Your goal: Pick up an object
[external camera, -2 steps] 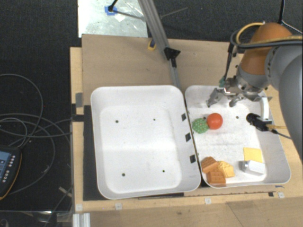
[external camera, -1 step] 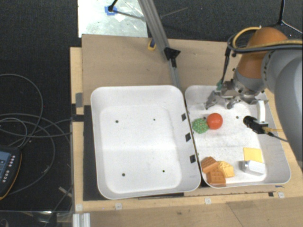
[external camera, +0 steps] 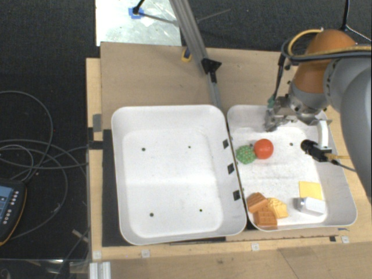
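Brown fibreboard is lying under two shallow white plastic bins (external camera: 174,173) with rounded corners, sitting side by side on dark carpet where black cables are looping off to one side. Over the far corner of the right bin (external camera: 343,205), the grey arm with its orange band is hanging down, its gripper (external camera: 272,122) pointing at the bin floor; whether the fingers are parted or pressed together I cannot tell from this angle. Nearby, a smooth orange-red ball (external camera: 264,149) is resting against a knobbly green ball (external camera: 246,154). Toward the near end, waffle-textured tan blocks (external camera: 265,209) are lying piled together, well apart from a flat yellow square (external camera: 311,189) sitting just beside a small silvery-grey piece (external camera: 308,205).
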You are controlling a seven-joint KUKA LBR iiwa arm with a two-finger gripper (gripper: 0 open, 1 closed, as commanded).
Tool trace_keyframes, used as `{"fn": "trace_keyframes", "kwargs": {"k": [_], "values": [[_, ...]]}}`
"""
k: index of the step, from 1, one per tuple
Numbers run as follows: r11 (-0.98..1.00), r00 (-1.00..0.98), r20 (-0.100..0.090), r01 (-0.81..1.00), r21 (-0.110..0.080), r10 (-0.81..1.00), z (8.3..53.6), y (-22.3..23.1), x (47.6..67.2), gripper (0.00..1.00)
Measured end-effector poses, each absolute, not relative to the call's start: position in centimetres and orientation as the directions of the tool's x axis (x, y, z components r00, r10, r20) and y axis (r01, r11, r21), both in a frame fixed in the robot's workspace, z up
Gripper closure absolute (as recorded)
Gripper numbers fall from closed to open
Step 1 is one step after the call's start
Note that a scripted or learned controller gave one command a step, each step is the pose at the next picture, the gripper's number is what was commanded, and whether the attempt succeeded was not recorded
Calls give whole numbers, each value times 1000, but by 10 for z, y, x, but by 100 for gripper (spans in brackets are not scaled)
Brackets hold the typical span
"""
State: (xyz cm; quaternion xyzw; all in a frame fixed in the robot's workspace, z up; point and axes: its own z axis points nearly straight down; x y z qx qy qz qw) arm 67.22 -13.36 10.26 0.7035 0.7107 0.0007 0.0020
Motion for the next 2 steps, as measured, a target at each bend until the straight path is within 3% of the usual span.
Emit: {"fn": "trace_keyframes", "kwargs": {"k": [2], "values": [[6, -6, -1, 1000, 7, 1000, 214, -131, 676, 100]]}}
